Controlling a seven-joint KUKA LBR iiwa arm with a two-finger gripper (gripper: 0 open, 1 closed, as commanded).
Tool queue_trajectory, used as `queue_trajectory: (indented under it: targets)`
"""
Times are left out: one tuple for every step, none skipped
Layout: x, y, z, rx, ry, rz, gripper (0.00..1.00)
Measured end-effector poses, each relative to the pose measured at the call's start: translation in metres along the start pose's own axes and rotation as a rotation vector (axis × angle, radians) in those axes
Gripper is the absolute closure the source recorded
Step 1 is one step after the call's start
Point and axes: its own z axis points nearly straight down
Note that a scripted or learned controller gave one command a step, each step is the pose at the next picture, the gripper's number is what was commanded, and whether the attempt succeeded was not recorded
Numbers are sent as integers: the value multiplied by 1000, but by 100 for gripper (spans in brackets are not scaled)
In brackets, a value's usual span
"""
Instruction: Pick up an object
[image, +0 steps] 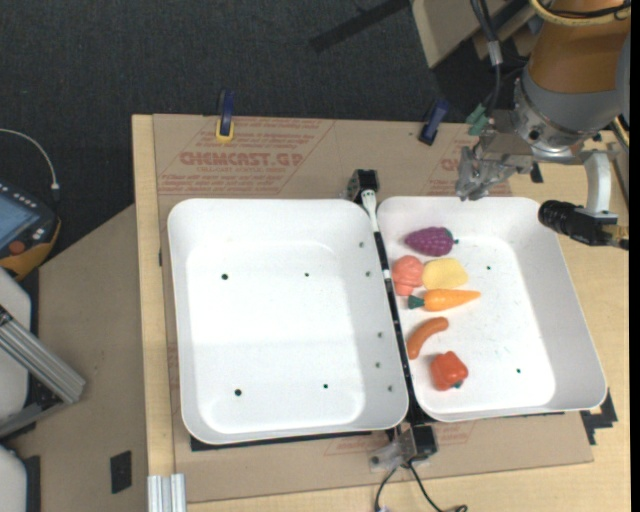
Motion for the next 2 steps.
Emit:
queue_trajectory:
  targets:
    - [94, -88, -167, -20, 2, -3, 100]
    - [151, -71, -70, 8, -4, 5, 100]
